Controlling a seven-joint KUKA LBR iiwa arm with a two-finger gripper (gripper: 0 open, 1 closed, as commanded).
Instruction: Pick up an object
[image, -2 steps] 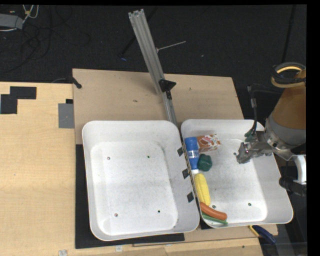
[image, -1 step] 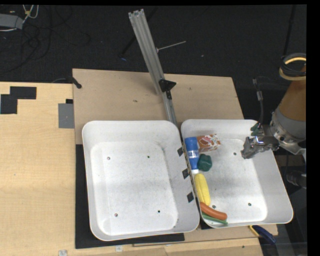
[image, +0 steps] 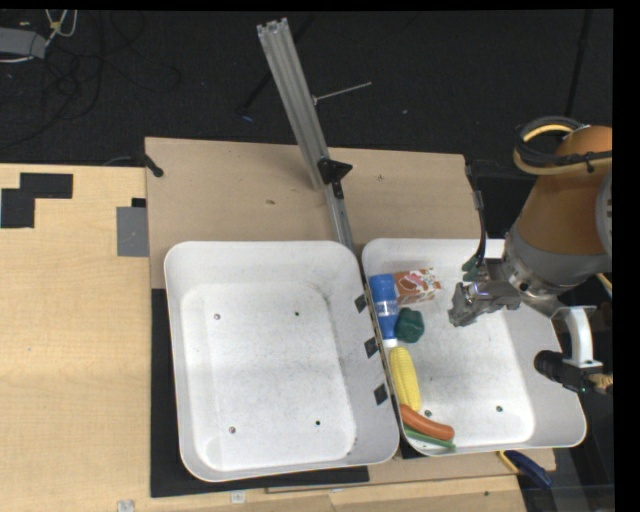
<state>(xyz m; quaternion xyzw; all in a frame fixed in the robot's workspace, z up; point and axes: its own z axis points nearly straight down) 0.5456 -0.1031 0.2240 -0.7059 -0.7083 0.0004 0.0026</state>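
Over the right-hand shallow white bin (image: 540, 425), the grey arm with its orange band (image: 565, 205) reaches in from the right, and its metal two-finger gripper (image: 466, 312) hangs above the bin's bare floor, in the upper middle part. Whether the fingers are apart or together cannot be told from this slanted view; nothing is seen between them.

Along that bin's left wall lies a row of small things, all apart from the gripper. A blue cylindrical bottle with a white band (image: 383, 299) lies lengthwise at the top of the row. Just beside it, to the right, sits a red and white crinkled packet (image: 418, 285), the nearest thing to the gripper. A dark green rounded block (image: 409, 325) touches the bottle's lower end. Below it lies a yellow corn-like piece (image: 404, 378), and at the bin's lower left corner an orange-red sausage-shaped toy (image: 429, 426) rests against a pale green rim.

The left-hand white bin (image: 190, 300) stands side by side with the right one on the bench (image: 70, 350).
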